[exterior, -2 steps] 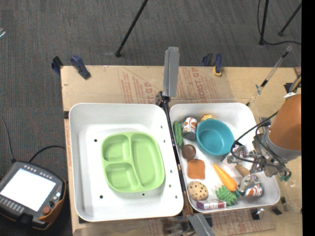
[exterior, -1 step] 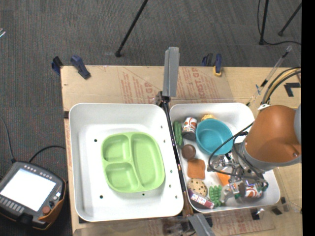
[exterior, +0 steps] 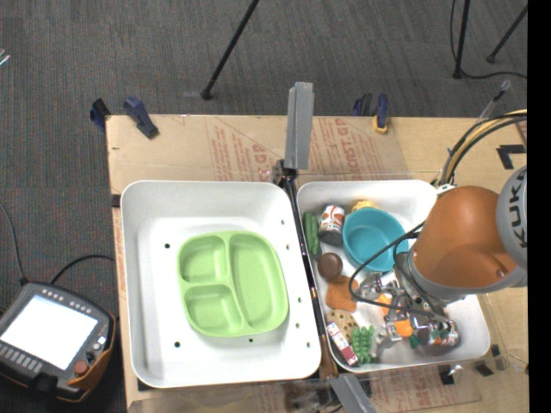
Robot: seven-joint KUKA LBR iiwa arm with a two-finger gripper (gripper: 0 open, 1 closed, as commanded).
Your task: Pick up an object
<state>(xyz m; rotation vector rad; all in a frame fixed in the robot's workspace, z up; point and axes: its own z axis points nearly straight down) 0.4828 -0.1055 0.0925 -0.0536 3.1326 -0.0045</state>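
Objects heaped in the right bin (exterior: 475,317), with the gripper (exterior: 405,312) low among them near the front; cannot tell jaw opening or any hold, wrist clutter hiding it. Teal bowl (exterior: 372,235) and small can (exterior: 332,220) behind, likely spare targets. Green divided plate (exterior: 232,284) alone in the left bin (exterior: 142,222), probably the drop side

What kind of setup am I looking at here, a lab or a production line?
Most likely a robotics lab: tripod legs stand on carpet, a teach pendant lies beside the bench, and the right bin holds toy items under the gripper.
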